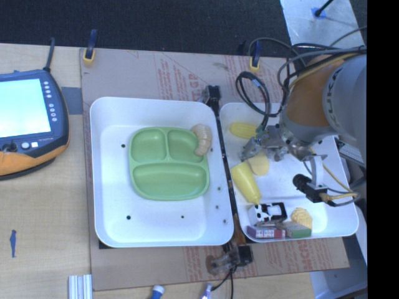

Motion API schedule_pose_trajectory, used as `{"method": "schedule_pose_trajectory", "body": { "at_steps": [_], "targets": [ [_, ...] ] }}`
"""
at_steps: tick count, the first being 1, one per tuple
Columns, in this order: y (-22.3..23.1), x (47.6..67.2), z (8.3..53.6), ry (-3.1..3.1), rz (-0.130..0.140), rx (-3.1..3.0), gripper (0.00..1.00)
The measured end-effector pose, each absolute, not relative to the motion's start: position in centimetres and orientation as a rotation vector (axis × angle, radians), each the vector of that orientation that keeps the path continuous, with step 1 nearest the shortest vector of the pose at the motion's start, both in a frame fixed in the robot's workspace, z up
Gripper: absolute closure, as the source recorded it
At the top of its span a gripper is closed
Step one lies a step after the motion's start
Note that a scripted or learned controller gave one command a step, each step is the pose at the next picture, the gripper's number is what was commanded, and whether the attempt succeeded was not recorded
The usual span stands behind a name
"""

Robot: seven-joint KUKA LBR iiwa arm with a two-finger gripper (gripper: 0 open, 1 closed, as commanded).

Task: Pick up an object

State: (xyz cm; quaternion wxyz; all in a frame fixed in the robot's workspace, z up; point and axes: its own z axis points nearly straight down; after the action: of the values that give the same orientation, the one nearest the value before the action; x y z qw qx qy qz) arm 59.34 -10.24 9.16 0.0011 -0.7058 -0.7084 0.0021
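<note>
Though the claw (260,149) hangs over a yellow piece (259,165), its grip cannot be told.

Arm: you see it (333,95) enter from the frame's right edge, grey, with its orange band in the upper right.
Wrist: angled down and leftward, cables looping above it.
Pincer: your pincer (265,145) sits right of centre, pointing down; its opening is unclear.

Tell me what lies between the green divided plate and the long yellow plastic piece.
In the camera view, the beige curved piece, the left bin's rim and the divider lie between plate and yellow piece.
</note>
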Motion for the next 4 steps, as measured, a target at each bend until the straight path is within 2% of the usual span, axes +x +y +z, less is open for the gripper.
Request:
{"method": "schedule_pose_trajectory", "body": {
  "at_steps": [1,2,3,4],
  "targets": [
    [-11.8,64.5,11.6,-2.225,0.001,-2.217,0.00],
    [-12.3,60.4,9.2,-2.226,0.006,-2.214,0.00],
    [-9.8,64.5,11.8,-2.225,0.000,-2.216,0.00],
    [-15.3,65.4,9.0,-2.217,0.014,-2.210,0.00]
  ]
}}
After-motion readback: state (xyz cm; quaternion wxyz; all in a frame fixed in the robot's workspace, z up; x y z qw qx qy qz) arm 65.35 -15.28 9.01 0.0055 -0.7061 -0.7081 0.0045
